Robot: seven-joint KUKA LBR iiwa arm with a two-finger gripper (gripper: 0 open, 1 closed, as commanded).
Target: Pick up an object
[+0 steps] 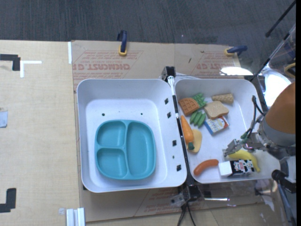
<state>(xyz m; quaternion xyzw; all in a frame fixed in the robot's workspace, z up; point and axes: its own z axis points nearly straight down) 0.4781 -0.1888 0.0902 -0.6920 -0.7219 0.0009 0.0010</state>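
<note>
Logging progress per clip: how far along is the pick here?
Done: the hand is down inside the right bin, just above the banana. In hand: nothing visibly gripped. Left: grasp and lift; the sausage, carrot and bread slice all lie in the bin.

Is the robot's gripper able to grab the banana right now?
Probably yes. The gripper sits right beside the banana in the right bin, with nothing lying on top of the banana; a small carton just touches its lower side.

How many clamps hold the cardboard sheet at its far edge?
2. One blue clamp sits above the left bin; another above the right bin.
</note>
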